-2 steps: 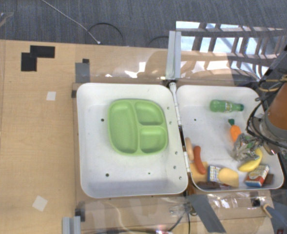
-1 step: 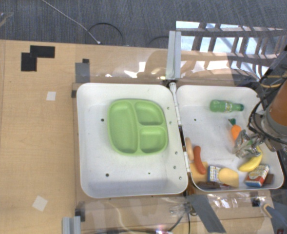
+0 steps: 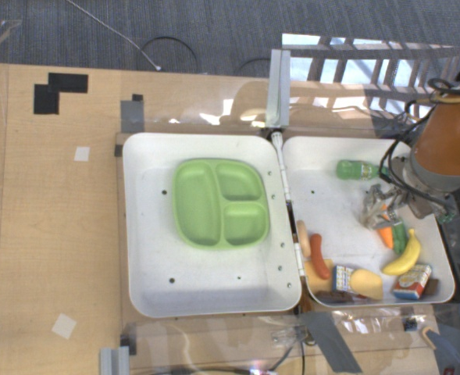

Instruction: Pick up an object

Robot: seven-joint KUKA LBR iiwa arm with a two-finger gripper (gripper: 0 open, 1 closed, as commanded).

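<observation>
Left bin (image 3: 147, 287): green divided plate (image 3: 219, 202) at centre; right bin (image 3: 323, 170): green bottle (image 3: 358, 169), carrot (image 3: 386, 236), banana (image 3: 402, 258), red sausage (image 3: 317, 249), small cartons; gripper (image 3: 380, 208) low beside carrot, finger state cannot be determined.

Arm reaches from the right — end effector (image 3: 378, 207) lowered.
</observation>
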